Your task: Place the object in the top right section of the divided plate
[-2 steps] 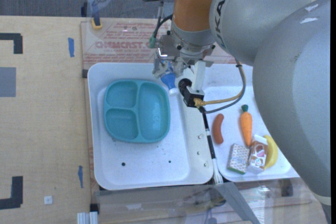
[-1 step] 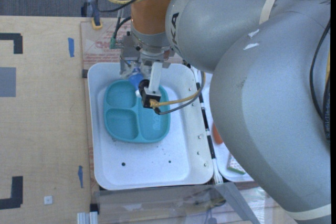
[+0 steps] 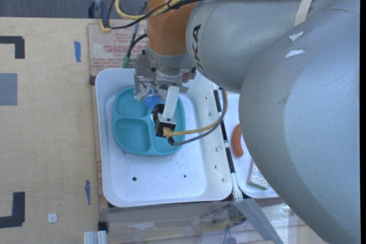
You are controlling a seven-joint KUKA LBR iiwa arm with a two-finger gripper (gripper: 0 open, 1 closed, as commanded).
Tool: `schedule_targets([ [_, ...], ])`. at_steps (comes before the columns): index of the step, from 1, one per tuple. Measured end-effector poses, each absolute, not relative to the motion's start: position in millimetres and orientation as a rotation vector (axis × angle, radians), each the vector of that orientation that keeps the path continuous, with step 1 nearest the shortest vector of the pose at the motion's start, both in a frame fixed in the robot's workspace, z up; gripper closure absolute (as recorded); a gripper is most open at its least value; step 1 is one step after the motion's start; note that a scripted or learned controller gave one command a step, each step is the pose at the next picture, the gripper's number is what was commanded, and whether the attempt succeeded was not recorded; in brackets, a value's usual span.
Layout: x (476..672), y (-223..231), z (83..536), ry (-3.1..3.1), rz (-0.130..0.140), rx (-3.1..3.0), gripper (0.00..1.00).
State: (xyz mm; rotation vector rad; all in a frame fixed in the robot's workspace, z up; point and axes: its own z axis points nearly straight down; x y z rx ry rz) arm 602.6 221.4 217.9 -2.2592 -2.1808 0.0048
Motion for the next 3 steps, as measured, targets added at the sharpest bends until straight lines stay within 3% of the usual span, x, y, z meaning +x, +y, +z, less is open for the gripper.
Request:
schedule_targets([
  [1,585.9,224.0,232.5,-2.125,0.006,-2.311,1.0],
  [2,600.3,226.1,224.0,-2.123,0.001,-2.317,1.0],
  [3,600.2,226.5,224.3,-2.123,0.001,-2.317,0.0],
])
